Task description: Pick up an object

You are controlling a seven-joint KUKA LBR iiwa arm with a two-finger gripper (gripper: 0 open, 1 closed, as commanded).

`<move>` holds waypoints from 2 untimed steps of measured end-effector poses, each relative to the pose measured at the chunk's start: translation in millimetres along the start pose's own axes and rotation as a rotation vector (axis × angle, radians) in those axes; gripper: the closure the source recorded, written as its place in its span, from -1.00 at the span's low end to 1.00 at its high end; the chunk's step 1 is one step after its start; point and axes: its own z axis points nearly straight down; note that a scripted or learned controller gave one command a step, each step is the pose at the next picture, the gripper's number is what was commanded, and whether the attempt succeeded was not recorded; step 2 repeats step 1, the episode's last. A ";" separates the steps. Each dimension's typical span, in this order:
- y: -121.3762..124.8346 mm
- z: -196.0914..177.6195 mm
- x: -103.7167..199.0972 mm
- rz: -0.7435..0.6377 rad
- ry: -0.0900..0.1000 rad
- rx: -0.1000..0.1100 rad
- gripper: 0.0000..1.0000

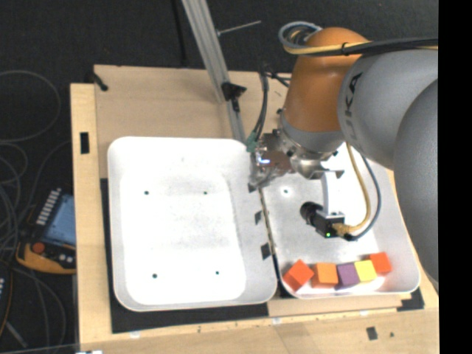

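Observation:
A row of small blocks lies along the near wall of the right bin (291,220): a red-orange block (299,273), an orange block (324,273), a purple block (346,273), a yellow block (365,271) and another red-orange block (380,262). My gripper (262,169) hangs at the right bin's far left corner, close to the divide between the bins and well away from the blocks. I see nothing in it. The arm's orange band and grey body cover the far part of the right bin.
The left bin (177,220) lies beside the gripper. A slanted metal pole (210,43) rises from behind the bins. A black fitting with a green light (321,220) and a cable loop hang from the wrist. A handheld pendant (55,231) lies off the bench at left.

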 end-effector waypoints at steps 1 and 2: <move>-81.4 57.8 -8.6 0.007 -0.001 0.018 1.00; -81.4 57.8 -8.6 0.007 -0.001 0.018 1.00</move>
